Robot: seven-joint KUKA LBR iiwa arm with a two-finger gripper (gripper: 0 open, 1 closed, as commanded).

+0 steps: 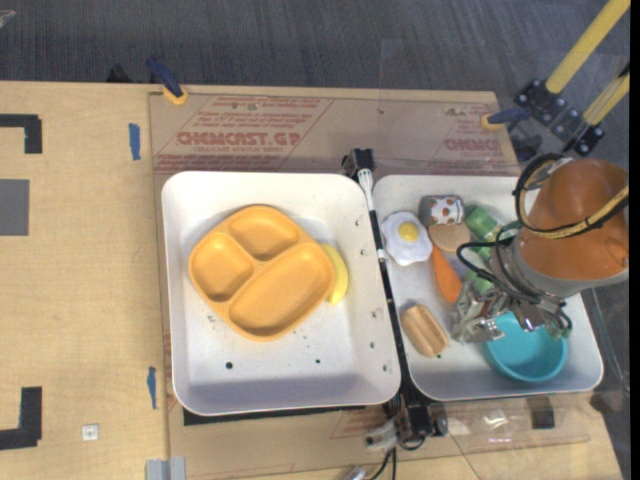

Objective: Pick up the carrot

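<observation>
1. Carrot [446, 274] lies in the right bin [590, 368], left of that bin's middle, between the fried egg [406, 235] above-left and the hot dog bun [424, 329] below-left.
2. Its long axis runs down the view with a slight lean, the upper end near the fried egg and the lower end further right, toward the gripper [480, 320].
3. The arm [572, 223] comes in from the right, its orange band sitting over the right bin's upper right part, with the wrist angled down and to the left.
4. The gripper hangs low over the bin, just right of the carrot's lower end and just left of the blue bowl [526, 353]; cables loop round the wrist.
5. Whether the claw is spread or closed I cannot tell (the metal parts blur together), and nothing shows plainly between its tips.
6. Green pieces [481, 222] lie above the gripper, and a small grey-headed toy [441, 209] sits near the bin's top edge.
7. The carrot is crowded on its left by egg and bun; bare bin floor shows along the bottom edge, below the bun and bowl.
8. The left bin [190, 368] holds an orange divided plate [262, 269] with a yellow piece [339, 273] touching its right side.
</observation>
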